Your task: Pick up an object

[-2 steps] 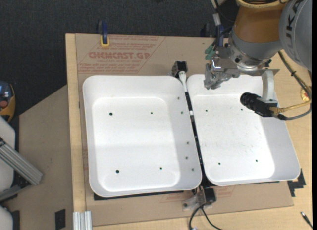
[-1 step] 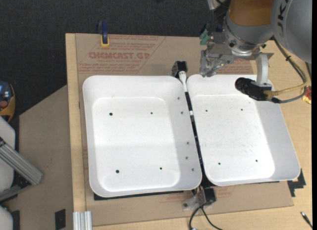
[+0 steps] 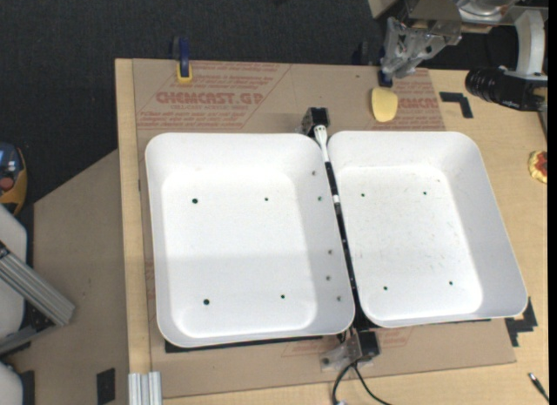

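Observation:
A small pale yellow object lies on the cardboard bench just behind the right bin, outside both bins. My gripper hangs above the bench at the upper right, its tips a little behind and above that yellow object. Nothing shows between its fingertips.
The left bin and right bin sit side by side, joined by a black clamp strip. A blue and yellow clamp holds the cardboard's far left corner. Black arm hardware stands at the right edge.

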You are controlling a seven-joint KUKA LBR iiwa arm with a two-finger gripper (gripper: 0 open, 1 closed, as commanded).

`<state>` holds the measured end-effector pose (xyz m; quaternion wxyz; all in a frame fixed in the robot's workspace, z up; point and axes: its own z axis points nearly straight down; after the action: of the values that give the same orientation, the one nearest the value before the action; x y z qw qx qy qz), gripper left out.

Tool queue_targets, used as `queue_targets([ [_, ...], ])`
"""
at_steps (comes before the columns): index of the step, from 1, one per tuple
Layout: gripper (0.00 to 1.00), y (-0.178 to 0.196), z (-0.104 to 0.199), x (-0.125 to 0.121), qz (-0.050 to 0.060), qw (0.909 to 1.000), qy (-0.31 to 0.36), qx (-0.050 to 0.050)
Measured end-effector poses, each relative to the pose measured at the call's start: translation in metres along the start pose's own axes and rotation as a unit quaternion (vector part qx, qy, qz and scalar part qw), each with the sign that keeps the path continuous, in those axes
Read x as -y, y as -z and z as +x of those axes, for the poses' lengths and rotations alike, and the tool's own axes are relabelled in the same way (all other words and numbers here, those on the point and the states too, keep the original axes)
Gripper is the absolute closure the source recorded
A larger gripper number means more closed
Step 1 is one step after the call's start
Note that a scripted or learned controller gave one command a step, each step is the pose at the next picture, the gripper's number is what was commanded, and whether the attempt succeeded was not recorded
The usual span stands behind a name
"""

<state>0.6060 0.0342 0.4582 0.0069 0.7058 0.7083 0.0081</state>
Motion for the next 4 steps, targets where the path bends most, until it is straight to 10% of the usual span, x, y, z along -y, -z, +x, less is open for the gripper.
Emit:
queue_targets([
  [1, 1.00, -0.149, 0.009, -0.036, 0.014, 0.9999, -0.002, 0.001],
  [2, 1.00, -0.256, 0.128, -0.049, 0.012, 0.9999, 0.002, -0.001],
  [3, 1.00, -0.156, 0.102, -0.036, 0.006, 1.0000, -0.002, 0.000],
  [4, 1.00, -0.257, 0.179, -0.032, 0.014, 0.9999, 0.001, 0.000],
])
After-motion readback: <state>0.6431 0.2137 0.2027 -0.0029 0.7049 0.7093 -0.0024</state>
